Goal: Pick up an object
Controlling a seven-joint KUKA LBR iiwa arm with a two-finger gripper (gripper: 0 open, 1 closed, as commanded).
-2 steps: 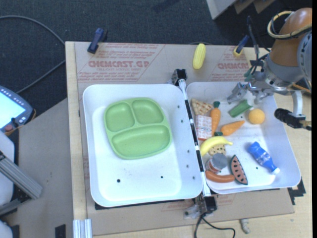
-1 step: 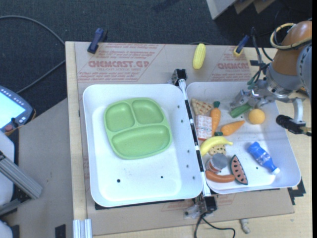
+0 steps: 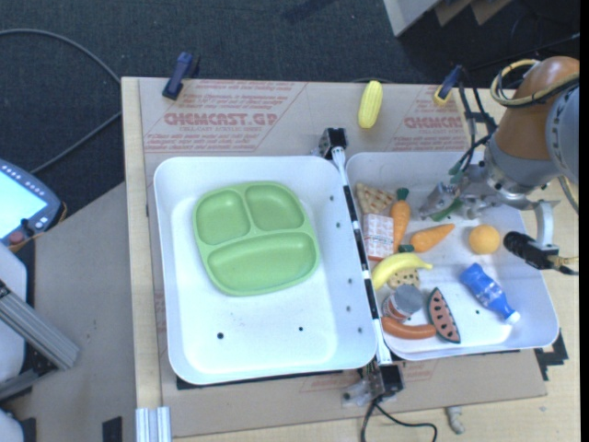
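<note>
Gripper: my gripper (image 3: 448, 201) hung low over the far part of the right bin (image 3: 543, 313); I could not tell its state, since the tip was lost in clutter and my own wrist.
Nearest things: something green lay right under the tip, too small to name; the two carrots sat just beside it, one upright (image 3: 399, 225), one lying flat (image 3: 433, 238).
A little further: an orange (image 3: 484, 239) lay near my wrist side, a banana (image 3: 399, 269) and a blue bottle (image 3: 488, 291) beyond the carrots.
Far off: the green tray (image 3: 256, 238) sat in the left bin (image 3: 179, 247), well apart.
How to do it well: I judged the flat carrot the best pick, so I needed to centre over its middle, straddle its narrow width, and avoid nudging its neighbours.
</note>
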